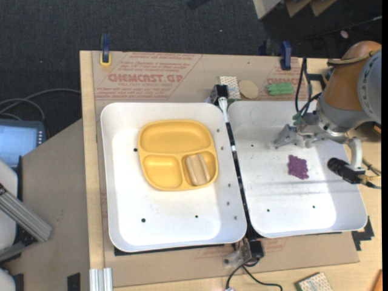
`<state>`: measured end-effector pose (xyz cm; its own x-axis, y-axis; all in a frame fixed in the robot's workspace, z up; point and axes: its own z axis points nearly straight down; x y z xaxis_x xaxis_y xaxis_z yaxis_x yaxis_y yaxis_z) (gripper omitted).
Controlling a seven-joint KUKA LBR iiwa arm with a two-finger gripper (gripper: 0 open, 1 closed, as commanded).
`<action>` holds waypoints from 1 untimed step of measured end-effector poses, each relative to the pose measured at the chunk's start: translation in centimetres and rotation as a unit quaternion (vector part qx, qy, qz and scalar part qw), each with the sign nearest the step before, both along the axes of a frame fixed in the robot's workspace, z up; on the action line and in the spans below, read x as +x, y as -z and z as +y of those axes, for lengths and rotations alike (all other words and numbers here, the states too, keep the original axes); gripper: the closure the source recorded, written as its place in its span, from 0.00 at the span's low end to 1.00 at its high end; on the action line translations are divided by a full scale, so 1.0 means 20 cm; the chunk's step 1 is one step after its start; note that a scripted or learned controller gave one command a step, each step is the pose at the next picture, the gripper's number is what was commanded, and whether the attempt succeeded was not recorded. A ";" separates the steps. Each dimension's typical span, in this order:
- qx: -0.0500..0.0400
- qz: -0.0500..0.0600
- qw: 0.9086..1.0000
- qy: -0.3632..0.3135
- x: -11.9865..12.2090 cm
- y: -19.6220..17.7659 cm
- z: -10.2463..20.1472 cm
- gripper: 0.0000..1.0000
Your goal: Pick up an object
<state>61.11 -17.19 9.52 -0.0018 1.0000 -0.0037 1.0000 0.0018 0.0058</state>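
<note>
Left bin, nearest the camera, held a yellow compartment plate with a tan bread-like piece in its lower right compartment. Right bin held a purple grape cluster near its centre. Gripper stood above and left of the cluster, apart from it, fingers spread and grasping nothing.

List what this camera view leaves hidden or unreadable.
- Hand, camera view: small and foreshortened over the right bin; open or shut is unreadable.
- Arm: cut off by the right edge.
- Purple object: too small to identify.
- Tan piece in the yellow tray: too blurred to identify.
</note>
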 end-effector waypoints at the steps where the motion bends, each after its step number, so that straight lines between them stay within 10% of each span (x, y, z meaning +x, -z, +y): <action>1: 0.002 0.006 1.000 0.003 -0.28 0.06 -0.20 0.00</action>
<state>55.52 -21.18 8.38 0.0051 1.0000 0.0003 1.0000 -0.0051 -0.0060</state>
